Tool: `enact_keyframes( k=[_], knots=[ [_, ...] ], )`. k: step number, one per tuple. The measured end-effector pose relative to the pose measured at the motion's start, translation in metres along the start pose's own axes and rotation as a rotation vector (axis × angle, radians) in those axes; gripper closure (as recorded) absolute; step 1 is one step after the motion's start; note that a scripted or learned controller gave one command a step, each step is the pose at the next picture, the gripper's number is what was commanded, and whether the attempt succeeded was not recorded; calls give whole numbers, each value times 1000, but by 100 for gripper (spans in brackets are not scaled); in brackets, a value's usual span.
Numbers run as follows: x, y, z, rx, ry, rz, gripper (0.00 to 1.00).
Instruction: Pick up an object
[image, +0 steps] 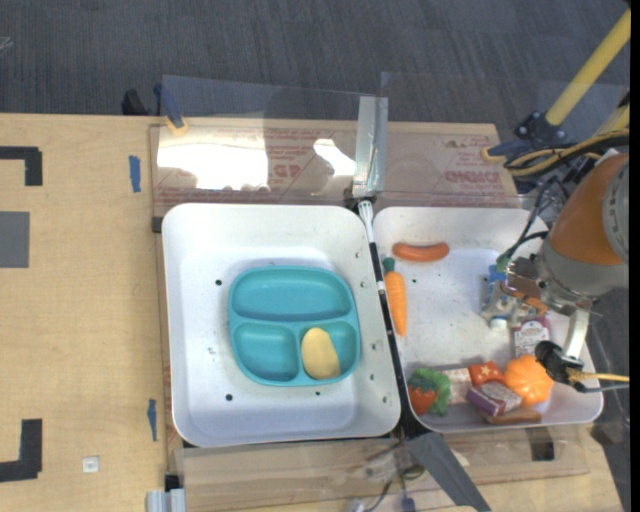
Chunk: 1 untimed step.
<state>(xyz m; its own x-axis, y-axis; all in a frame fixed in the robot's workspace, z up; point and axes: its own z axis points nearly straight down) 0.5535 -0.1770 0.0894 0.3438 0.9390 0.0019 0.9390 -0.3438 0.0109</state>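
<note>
My gripper (503, 298) hangs low over the right part of the right bin (450, 320), below the arm's orange band (590, 215). A cluster of toy foods lies just below it along the bin's near wall: an orange fruit (528, 380), a purple piece (494, 400), a small red piece (483, 373) and a red-and-green piece (428, 388). To the gripper's left lies a carrot (397, 301) against the bin's left wall. A sausage (421, 251) lies toward the far side. I see nothing clearly between the gripper's tips.
The left bin (195, 300) holds a teal divided plate (290, 283) with a yellow potato (320, 353) in its near right compartment. A clear screen (370, 140) stands behind the bins. Cables (545, 150) run at the back right.
</note>
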Motion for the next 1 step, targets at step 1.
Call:
enact_keyframes(
  k=[1],
  knots=[
    [1, 1, -11, -2, 0, -3, 100]
  ],
)
